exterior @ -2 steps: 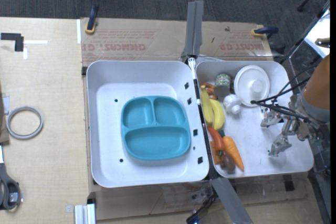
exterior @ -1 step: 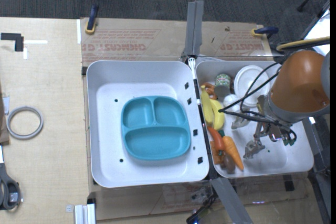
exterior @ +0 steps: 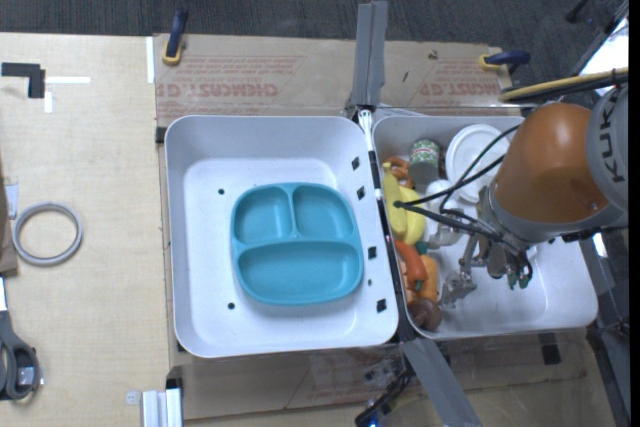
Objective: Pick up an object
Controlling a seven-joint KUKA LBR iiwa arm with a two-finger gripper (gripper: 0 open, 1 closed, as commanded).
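Banana (exterior: 403,207) just left of pincer (exterior: 462,283)

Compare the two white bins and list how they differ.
The left bin holds one blue divided tray lying flat; the right bin holds a jumble of small items along its left wall. The arm's end effector is down inside the right bin, not the left bin. Both are shallow, white and side by side.

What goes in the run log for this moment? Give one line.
arm over right bin | gripper low beside toy food | nothing seen held | blue tray in left bin
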